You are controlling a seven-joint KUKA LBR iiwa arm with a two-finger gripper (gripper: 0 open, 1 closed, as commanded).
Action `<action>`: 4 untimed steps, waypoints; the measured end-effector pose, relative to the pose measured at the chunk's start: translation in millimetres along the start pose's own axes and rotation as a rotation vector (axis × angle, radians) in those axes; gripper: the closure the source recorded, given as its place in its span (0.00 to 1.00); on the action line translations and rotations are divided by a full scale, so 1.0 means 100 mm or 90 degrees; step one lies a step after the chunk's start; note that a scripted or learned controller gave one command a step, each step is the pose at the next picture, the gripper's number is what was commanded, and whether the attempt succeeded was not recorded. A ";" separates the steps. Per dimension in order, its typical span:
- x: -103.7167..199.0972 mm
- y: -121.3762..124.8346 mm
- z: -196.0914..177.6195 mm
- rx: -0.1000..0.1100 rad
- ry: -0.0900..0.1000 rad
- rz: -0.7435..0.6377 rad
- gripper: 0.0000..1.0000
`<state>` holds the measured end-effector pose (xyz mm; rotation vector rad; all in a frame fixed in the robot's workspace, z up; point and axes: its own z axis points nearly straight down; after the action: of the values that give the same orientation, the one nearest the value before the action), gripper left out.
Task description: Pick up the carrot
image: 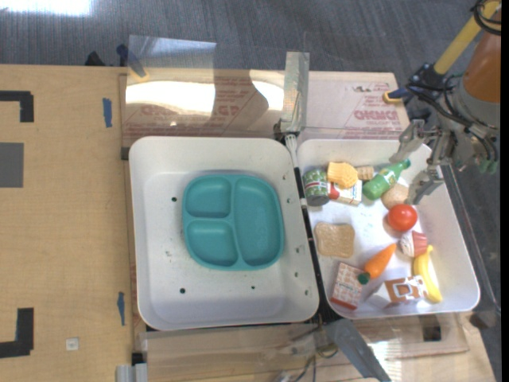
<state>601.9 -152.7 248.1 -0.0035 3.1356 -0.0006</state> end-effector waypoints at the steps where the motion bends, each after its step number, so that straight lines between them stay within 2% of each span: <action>1: 0.63 -0.04 1.50 -0.001 0.002 -0.076 0.00; 2: 0.72 0.57 1.57 0.000 -0.006 -0.075 0.00; 3: 0.70 0.52 1.58 -0.001 -0.005 0.046 0.00; 4: 1.19 0.40 1.57 0.001 -0.006 0.053 0.00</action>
<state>484.2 -113.2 90.2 0.1275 3.1228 -0.0016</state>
